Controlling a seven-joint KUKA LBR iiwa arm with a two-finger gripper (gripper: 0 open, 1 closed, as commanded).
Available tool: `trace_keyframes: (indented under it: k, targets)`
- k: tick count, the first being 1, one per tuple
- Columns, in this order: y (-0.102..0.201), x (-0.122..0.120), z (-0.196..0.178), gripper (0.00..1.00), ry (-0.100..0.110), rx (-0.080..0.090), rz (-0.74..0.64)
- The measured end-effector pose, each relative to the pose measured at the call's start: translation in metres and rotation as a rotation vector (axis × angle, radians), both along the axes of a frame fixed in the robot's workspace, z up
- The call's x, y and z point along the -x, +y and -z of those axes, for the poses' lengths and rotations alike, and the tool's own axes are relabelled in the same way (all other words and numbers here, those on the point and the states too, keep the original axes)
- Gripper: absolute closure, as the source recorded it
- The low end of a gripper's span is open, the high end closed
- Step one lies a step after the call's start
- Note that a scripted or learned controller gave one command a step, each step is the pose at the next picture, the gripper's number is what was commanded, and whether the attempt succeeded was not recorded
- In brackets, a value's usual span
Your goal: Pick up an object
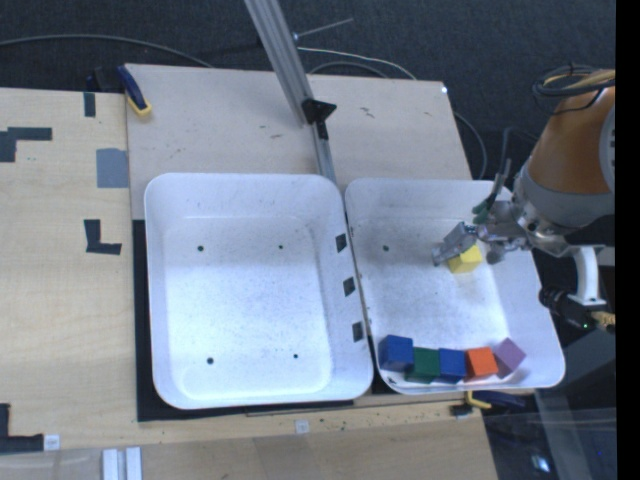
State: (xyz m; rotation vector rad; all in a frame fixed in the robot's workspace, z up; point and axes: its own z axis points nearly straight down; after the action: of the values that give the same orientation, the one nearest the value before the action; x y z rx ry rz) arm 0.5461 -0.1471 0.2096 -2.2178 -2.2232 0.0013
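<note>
- Two white bins sit side by side on the bench; my arm (570,163) reaches over the right bin (420,203) from the right.
- My claw (462,248) is above that bin's middle, with a yellow block (466,260) right at its tip.
- I cannot tell whether I am gripping it.
- Five blocks line the near wall: blue (396,350), green (426,363), another blue (452,363), orange (481,362), purple (510,353).
- The left bin (200,193) lies just beside.

even, fairly bright light is falling from above, leaving soft shadows along the white bins' (345,203) inner walls (no harsh glare), while fine detail is looking slightly soft and grainy.
</note>
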Motion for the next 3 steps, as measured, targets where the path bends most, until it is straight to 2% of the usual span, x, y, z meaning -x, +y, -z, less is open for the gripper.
trace_keyframes:
  k: [1,2,3]
  targets:
    - [0.018,0.049,0.121,0.0,0.004,-0.001,0.002]
    - [0.025,0.003,0.116,0.0,-0.003,0.0,-0.001]
    - [-0.013,0.044,-0.044,0.0,-0.008,0.003,0.003]
